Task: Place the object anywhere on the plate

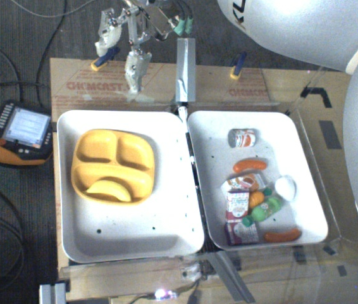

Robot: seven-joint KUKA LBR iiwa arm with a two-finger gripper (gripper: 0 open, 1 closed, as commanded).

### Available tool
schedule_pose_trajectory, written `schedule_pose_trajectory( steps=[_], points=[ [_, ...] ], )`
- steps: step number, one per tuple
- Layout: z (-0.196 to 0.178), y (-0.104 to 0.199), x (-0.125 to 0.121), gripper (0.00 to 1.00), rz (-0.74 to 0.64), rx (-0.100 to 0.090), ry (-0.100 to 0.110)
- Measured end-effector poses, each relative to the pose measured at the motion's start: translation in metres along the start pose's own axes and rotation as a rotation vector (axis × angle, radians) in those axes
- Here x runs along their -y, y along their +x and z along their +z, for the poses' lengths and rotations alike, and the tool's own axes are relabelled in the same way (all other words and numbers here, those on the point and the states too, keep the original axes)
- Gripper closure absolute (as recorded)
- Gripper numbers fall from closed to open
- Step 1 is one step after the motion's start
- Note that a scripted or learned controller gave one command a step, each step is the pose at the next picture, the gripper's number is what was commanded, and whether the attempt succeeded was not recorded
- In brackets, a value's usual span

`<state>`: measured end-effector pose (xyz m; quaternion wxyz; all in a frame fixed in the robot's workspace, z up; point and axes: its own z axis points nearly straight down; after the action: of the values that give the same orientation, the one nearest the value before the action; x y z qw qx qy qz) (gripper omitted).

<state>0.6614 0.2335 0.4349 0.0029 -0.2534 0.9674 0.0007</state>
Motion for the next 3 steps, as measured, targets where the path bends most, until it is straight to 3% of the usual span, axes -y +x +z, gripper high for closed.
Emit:
schedule_pose_trajectory(
  steps=[2,3],
  points=[
    [-0.0003,0.0023,0.0018,0.00,-0.457,-0.001,-0.001],
    [-0.0002,0.0022,0.0013,0.00,-0.458,0.000,-0.003]
  ],
)
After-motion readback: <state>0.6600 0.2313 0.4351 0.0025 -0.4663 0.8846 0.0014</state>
